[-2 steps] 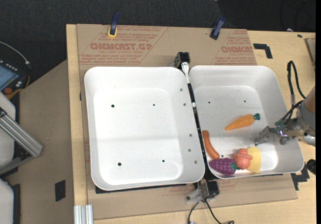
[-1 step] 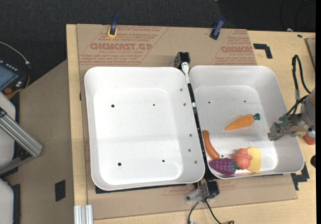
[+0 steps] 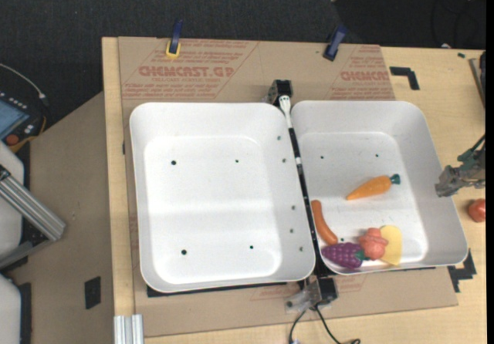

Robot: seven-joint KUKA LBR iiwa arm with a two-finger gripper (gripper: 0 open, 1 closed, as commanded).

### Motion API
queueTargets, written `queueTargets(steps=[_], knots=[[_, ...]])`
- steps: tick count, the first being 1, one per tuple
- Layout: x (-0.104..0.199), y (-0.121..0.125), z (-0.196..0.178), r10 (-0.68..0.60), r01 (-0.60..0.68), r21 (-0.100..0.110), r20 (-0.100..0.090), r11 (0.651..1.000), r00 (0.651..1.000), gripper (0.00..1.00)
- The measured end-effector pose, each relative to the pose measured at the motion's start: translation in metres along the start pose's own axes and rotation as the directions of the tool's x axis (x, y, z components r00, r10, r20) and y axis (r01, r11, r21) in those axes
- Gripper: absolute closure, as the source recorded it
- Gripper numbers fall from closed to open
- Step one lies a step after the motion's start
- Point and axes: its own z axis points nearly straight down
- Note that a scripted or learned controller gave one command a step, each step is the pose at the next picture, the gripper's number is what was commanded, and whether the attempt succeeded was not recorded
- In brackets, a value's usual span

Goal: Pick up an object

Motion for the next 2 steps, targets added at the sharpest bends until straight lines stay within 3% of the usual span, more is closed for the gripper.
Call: queueTargets(steps=[1,2], knots=[[0.001,-0.002,0.004,0.001,-0.001,0.008,-0.004,1.0,1.0,0.0],[0.003,-0.005,0.099,0.002,-0.002,0.019,-0.01,1.0,1.0,0.0]])
